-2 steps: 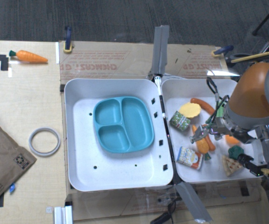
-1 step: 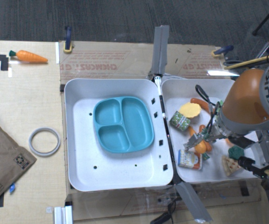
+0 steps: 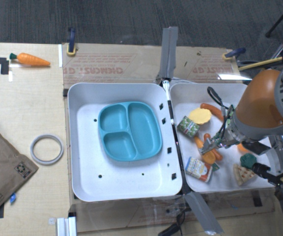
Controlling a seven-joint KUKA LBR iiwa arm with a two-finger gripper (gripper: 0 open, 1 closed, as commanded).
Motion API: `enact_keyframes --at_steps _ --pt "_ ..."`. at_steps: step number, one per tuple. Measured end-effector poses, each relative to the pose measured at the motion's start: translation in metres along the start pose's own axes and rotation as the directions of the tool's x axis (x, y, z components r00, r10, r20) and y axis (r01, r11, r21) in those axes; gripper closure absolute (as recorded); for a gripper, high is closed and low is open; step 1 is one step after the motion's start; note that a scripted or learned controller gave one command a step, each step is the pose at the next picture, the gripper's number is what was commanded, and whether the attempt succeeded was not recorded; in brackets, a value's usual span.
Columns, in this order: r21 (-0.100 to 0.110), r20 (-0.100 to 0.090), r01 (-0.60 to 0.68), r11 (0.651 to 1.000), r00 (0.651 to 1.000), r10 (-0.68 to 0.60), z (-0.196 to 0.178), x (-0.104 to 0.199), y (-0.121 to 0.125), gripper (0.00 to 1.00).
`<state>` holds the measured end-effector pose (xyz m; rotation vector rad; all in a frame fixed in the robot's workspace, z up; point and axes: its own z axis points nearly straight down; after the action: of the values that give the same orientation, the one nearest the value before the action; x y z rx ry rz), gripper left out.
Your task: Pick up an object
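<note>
Metal pincer (image 3: 211, 146) sits low over smooth orange carrot pieces (image 3: 211, 156); whether it grips I cannot tell.

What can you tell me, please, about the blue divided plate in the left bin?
The blue divided plate is a rounded-rectangle tray, turquoise and plastic-looking, with three compartments: one tall section on the right and two smaller ones on the left. It lies flat and right side up, turned slightly askew, near the middle of the left bin. It rests on the bin floor, clear of the walls.
</note>
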<state>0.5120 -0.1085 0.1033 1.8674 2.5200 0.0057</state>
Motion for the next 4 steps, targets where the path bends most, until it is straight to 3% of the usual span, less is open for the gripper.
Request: enact_keyframes --at_steps 1,2,3,4 --pt "0.008 0.002 -0.304 0.953 0.953 0.304 -0.152 0.062 0.051 1.0" --pt "0.008 0.002 -0.304 0.953 0.953 0.304 -0.152 0.062 0.051 0.0" --pt "0.01 0.001 -0.282 0.959 0.959 0.282 -0.087 0.03 -0.027 0.0" --pt "0.002 0.001 -0.234 0.972 0.972 0.234 0.009 0.019 -0.029 0.0"
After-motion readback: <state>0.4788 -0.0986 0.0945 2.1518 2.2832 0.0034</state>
